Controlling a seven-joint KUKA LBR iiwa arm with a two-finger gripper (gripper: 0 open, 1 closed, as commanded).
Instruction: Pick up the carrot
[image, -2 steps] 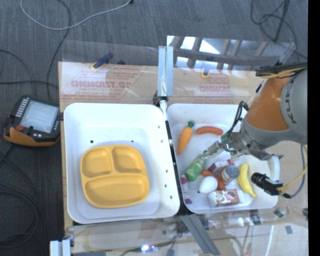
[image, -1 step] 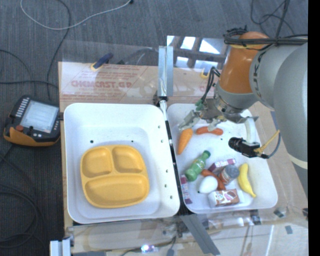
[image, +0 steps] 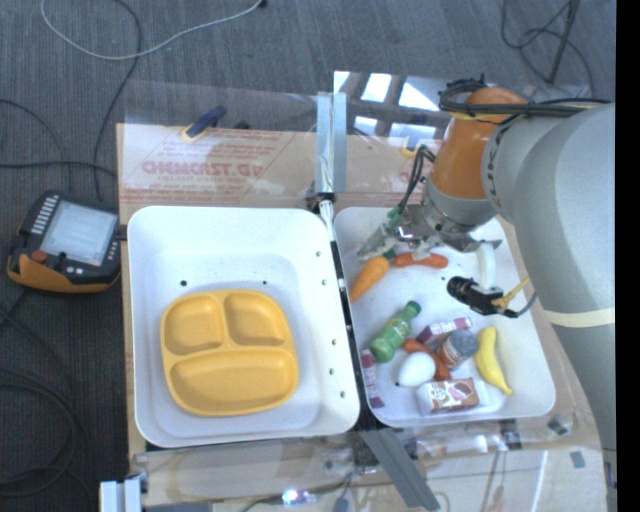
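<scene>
Camera view: tapered orange plastic carrot (image: 368, 277) in right shallow white bin (image: 530, 395), upper left, just below jaws (image: 400, 238); jaw state undeterminable. Risk: slanted carrot slipping; neighbouring second orange vegetable (image: 422, 261) grabbed instead.

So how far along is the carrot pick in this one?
Done: the gripper has been brought into the right bin, low at its far end. In hand: it sits right beside the carrot, which lies on the bin floor near the left wall, not visibly between the fingers. Left: closing on the carrot and lifting it.
</scene>
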